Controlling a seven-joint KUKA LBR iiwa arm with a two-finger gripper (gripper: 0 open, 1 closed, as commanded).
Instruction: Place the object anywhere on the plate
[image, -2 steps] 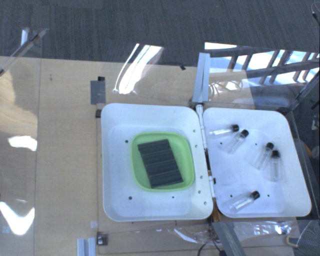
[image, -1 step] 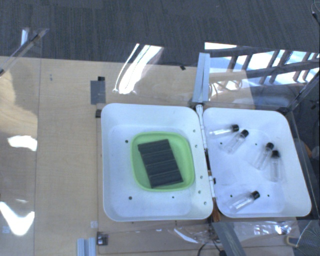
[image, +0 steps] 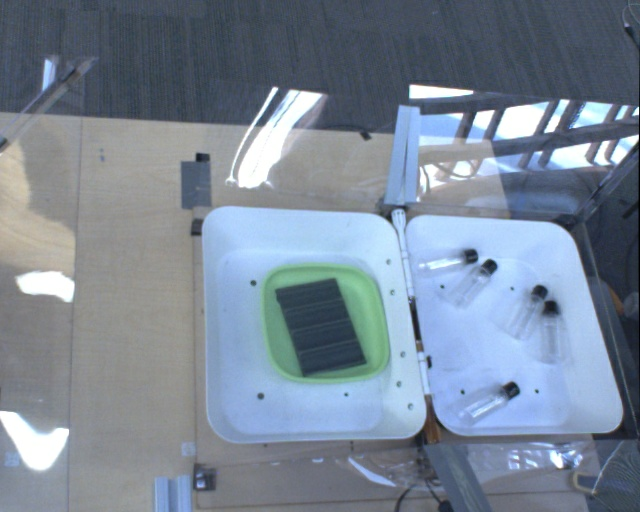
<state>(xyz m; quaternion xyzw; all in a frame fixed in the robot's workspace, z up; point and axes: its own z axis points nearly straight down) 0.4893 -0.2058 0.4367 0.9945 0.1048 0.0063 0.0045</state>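
I can't tell the gripper state from this shot. Left bin (image: 225, 400) has the green plate (image: 372, 315) mid-frame with a dark ribbed block (image: 319, 327) already lying flat on it. Right bin (image: 590, 400) holds five clear vials (image: 492, 399), black caps, scattered loose on their sides, likely the pick stock.
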